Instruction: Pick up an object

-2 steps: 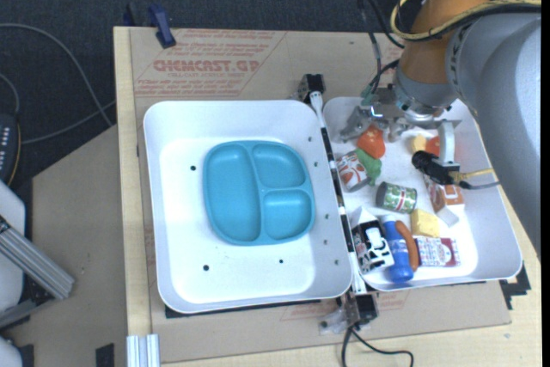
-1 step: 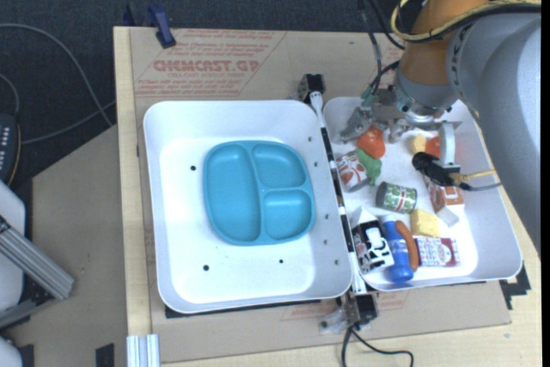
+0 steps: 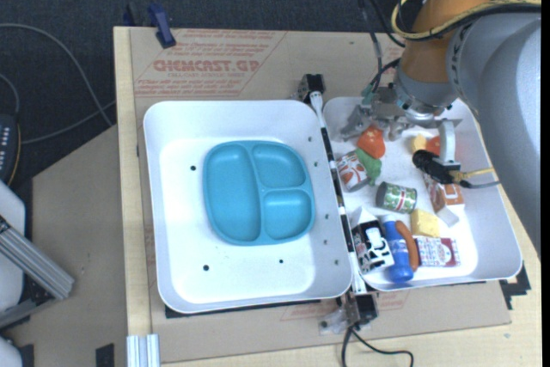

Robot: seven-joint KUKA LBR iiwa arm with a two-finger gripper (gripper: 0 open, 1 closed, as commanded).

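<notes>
You have the gripper [image 3: 388, 123] low over the far end of the right bin [image 3: 503, 247] — how wide it stands I cannot tell — with the small orange-red toy [image 3: 371, 141] just beneath it, slightly toward the left bin [image 3: 168, 120], its long axis unclear.

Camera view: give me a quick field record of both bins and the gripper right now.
left bin: holds a blue divided plate
right bin: cluttered with small items
items seen: green can, blue bottle, orange-red piece
gripper: over the far end of the right bin, near the orange-red piece
grasp: cannot tell
</notes>
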